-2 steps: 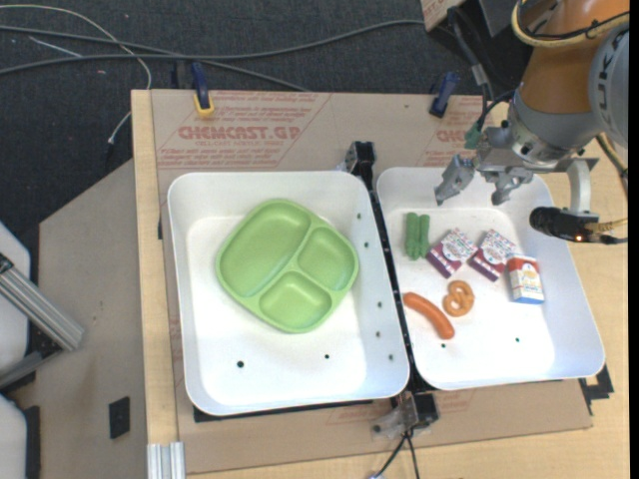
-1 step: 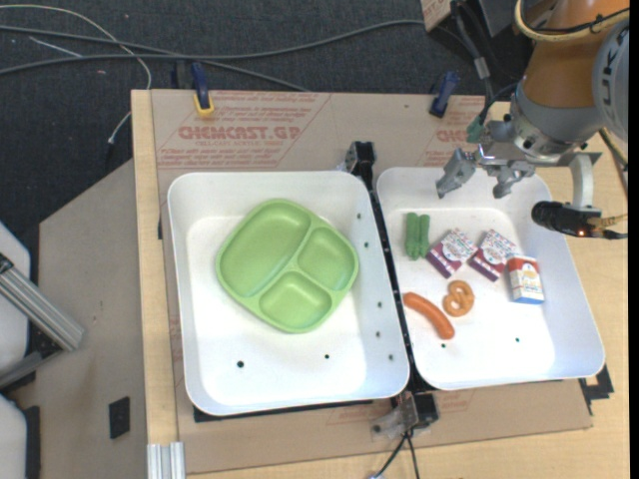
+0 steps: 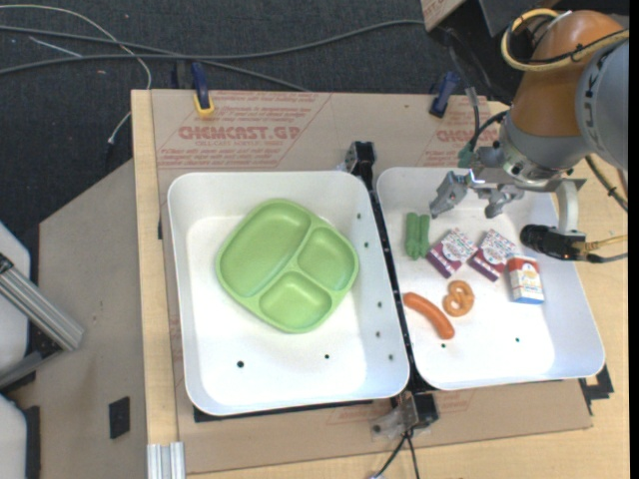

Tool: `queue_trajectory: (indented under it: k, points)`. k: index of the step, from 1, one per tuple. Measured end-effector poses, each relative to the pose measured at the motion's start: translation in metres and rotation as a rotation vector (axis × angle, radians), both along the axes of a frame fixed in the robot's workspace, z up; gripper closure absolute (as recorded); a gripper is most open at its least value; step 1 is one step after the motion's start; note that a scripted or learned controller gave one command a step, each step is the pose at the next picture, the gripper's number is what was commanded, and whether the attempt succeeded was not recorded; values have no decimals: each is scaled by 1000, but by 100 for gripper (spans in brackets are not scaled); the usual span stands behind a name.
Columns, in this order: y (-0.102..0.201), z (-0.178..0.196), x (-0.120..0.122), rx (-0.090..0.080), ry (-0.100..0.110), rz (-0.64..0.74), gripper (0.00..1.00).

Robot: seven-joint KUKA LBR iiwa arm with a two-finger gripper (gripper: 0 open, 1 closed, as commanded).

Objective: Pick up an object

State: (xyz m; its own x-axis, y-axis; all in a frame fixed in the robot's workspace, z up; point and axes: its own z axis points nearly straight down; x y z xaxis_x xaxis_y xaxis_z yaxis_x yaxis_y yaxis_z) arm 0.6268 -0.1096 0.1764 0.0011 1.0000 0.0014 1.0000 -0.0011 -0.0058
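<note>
Two shallow white plastic bins are seen side by side on a cardboard-covered surface (image 3: 250,128). The left white bin (image 3: 200,367) is occupied by a light green three-compartment plastic plate (image 3: 288,264), which lies flat near the middle, turned at a slant to the bin's walls. The right white bin (image 3: 569,347) carries several small things. A dark green oblong toy vegetable (image 3: 416,236) is laid near the bin's left wall with its long axis running almost straight up and down in the view. Just right of it, two small purple-and-white packets (image 3: 451,251) (image 3: 492,253) are set side by side, each tilted. A small red-and-white carton (image 3: 524,279) is placed to the right of them, long axis roughly up and down. Below the packets, a small orange pretzel-shaped toy (image 3: 459,297) is found, and just left of it an orange-red toy sausage (image 3: 430,315) is laid with its long axis slanting from upper left to lower right. The grey arm with its orange band (image 3: 559,53) is reached in from the right, and the pincer (image 3: 473,200) is held above the far end of the right bin, over the packets; its two fingers are spread apart and released, with nothing between them.
</note>
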Motion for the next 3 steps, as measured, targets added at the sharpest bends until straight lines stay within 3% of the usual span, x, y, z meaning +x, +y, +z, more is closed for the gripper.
queue_trajectory:
  k: [2,3]
  points:
    - [-5,-89,8,3,-8,0,0]
    - [-5,-73,11,1,-18,2,100]
